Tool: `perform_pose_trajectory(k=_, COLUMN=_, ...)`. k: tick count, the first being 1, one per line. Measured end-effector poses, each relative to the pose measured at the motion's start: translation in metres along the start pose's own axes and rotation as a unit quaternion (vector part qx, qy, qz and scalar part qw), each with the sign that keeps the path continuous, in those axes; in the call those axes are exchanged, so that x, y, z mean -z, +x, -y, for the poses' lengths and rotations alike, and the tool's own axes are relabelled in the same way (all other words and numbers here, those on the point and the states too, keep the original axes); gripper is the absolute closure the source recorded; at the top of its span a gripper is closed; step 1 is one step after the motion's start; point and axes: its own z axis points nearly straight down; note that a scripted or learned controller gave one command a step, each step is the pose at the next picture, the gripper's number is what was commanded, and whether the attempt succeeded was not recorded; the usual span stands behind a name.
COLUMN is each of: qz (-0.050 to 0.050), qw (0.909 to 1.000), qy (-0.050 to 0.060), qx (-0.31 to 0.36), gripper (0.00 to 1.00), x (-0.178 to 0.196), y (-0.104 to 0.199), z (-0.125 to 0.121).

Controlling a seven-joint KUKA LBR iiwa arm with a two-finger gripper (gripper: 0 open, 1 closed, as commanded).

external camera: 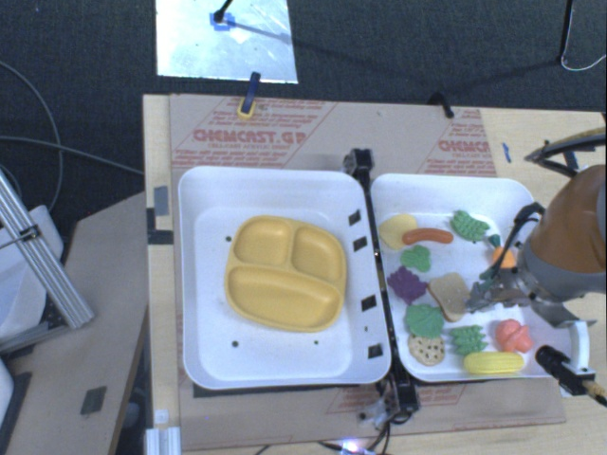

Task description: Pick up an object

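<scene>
The right bin (pixel 517 193) holds several toy foods: a yellow piece (pixel 398 227), a red sausage (pixel 428 237), a green leafy piece (pixel 469 225), purple grapes (pixel 410 282), a brown bread slice (pixel 448 295), a green broccoli (pixel 425 320), a cookie (pixel 428 351), a small green piece (pixel 467 338), a red-orange piece (pixel 512 335) and a yellow corn cob (pixel 493 362). My gripper (pixel 482 292) hangs low over this bin, just right of the bread slice. An orange carrot (pixel 498 251) peeks out behind the wrist.
The left bin (pixel 204 254) carries a yellow divided plate (pixel 285 273). A black hinge strip (pixel 372 254) runs between the bins. The grey and orange arm (pixel 569 245) covers the right bin's right rim. Cardboard (pixel 285 131) lies under both bins.
</scene>
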Motion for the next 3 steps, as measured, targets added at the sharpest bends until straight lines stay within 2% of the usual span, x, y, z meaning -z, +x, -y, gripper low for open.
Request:
perform_pose_trajectory(k=1, qz=0.000, qw=1.0000, qy=-0.001, qx=0.001, gripper=1.00, x=0.010, y=0.000, z=-0.001)
perform_pose_trajectory(k=2, qz=0.000, qw=1.0000, qy=0.002, qx=-0.001, gripper=1.00, x=-0.020, y=0.014, z=0.002)
perform_pose_trajectory(k=3, qz=0.002, qw=1.0000, qy=-0.002, qx=-0.001, gripper=1.00, x=-0.019, y=0.035, z=0.000)
